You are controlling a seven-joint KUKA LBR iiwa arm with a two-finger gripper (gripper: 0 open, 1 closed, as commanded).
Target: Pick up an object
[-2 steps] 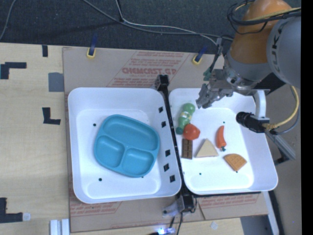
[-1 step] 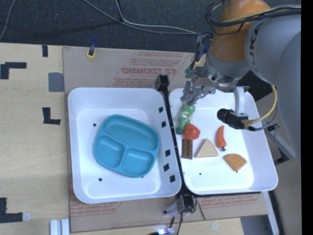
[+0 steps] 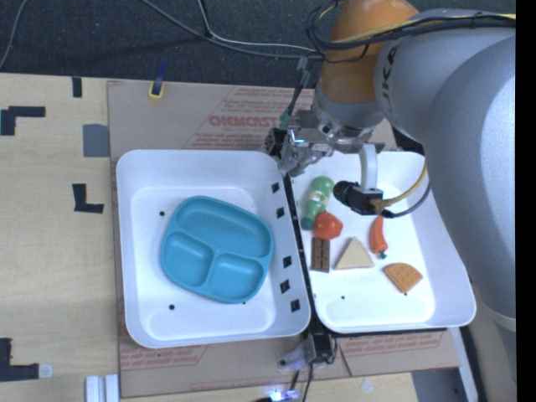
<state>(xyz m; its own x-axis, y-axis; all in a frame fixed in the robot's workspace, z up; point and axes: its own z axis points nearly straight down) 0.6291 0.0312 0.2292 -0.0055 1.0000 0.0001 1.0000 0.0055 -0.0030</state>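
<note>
Nearest the camera, the front rims of the two bins meet at a dark clip on the desk (image 3: 50, 224), a pale wood top with black tape marks and a cardboard sheet under the bins. The left bin (image 3: 134, 308) holds a blue tray (image 3: 216, 249) with three sections, lying flat near the middle.

The right bin (image 3: 435, 308) holds the small things to pick from: an orange cracker (image 3: 404, 275) closest, a pale wedge (image 3: 354, 255) beside it, a brown bar (image 3: 321, 255) just left of the wedge, an orange carrot (image 3: 378, 234) behind, a red tomato (image 3: 327, 224), and a green piece (image 3: 318, 193) against the divider. All look like light, stiff toy food with smooth, slippery skins. The wedge seems the easiest take: it lies apart enough from its neighbours, and its two slanted sides would suit a pinch across the middle. The cracker is thin and flat, so probably hard to get under.

Farther back, the hand (image 3: 297, 151) hangs over the divider at the bins' far edge, above the green piece; I cannot tell how it is set, and nothing is seen in it. Beyond lie dark carpet and loose cables.
</note>
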